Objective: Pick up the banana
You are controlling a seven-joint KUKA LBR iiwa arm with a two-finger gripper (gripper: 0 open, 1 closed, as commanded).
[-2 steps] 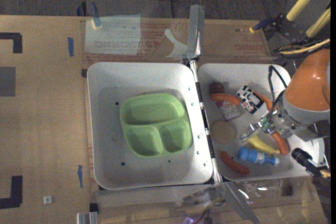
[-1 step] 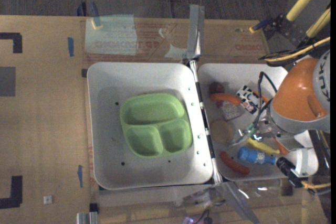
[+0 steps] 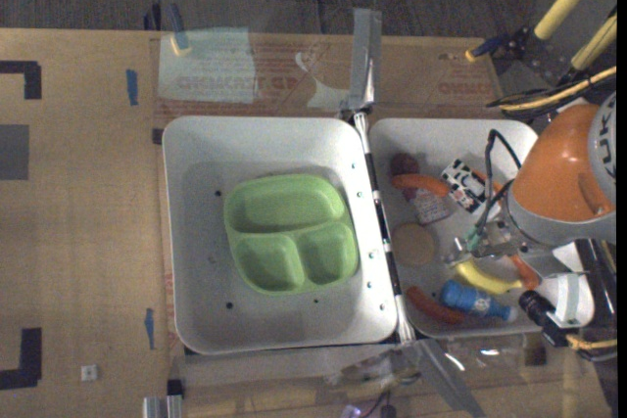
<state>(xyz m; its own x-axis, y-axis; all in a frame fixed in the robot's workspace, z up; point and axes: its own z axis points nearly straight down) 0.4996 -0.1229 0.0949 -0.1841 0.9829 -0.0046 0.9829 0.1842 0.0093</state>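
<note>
Right bin (image 3: 431,137): tool (image 3: 487,255) at banana (image 3: 487,277)

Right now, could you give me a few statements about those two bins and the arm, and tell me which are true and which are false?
1. The green divided plate lies in the left bin. True.
2. The banana sits on the green plate. False: it lies in the right bin, among the other small things.
3. The gripper is over the right bin, just above the banana. True.
4. A blue bottle lies near the banana. True.
5. The banana has been lifted clear of the bin. False: it lies on the bin floor.
</note>
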